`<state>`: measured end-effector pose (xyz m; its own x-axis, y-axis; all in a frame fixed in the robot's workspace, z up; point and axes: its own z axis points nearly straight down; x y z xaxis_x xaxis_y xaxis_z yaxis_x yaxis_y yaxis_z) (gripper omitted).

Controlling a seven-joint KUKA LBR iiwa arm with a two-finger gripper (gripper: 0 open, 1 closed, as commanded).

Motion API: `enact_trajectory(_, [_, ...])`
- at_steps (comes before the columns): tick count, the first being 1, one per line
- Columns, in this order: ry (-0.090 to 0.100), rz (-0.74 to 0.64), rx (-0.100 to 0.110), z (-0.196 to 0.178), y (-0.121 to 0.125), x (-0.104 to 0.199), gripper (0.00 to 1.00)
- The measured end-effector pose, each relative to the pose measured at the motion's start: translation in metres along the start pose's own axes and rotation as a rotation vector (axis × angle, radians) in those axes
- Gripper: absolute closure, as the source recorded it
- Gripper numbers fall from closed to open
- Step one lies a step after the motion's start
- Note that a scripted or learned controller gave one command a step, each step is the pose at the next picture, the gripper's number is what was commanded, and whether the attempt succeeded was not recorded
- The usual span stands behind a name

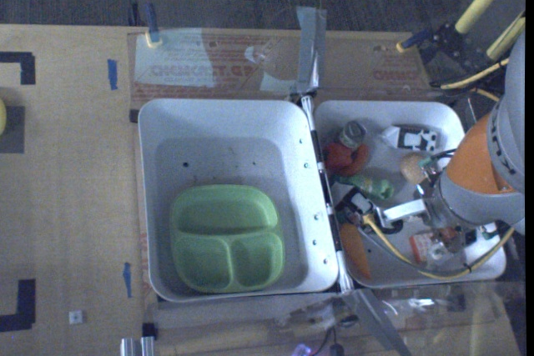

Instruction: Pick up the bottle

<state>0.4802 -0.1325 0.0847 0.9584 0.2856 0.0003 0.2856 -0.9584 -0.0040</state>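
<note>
Trouble looks likely here (a judgement). At the lower right of the frame, the gripper (440, 228) is hanging low over a red-and-white packet (424, 247), well apart from the bottle (344, 152). Closing here would be grabbing the wrong thing. The bottle, red with a grey cap, is lying at the upper left of the right bin (392, 106), crowded by a green toy (373, 184), so it could be slipping or dragging neighbours. The arm (480, 158) is reaching in from the right edge, wrist bent downward. Whether the gripper is open or closed, I cannot tell.
</note>
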Motion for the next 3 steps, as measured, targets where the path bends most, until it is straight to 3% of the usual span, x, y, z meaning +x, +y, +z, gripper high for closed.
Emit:
enact_trajectory(1, [0.004, 0.084, 0.001, -0.001, 0.071, -0.019, 0.00])
enact_trajectory(2, [-0.006, 0.028, 0.004, -0.009, 0.023, 0.000, 0.00])
enact_trajectory(3, [-0.006, 0.028, 0.004, -0.009, 0.023, 0.000, 0.00])
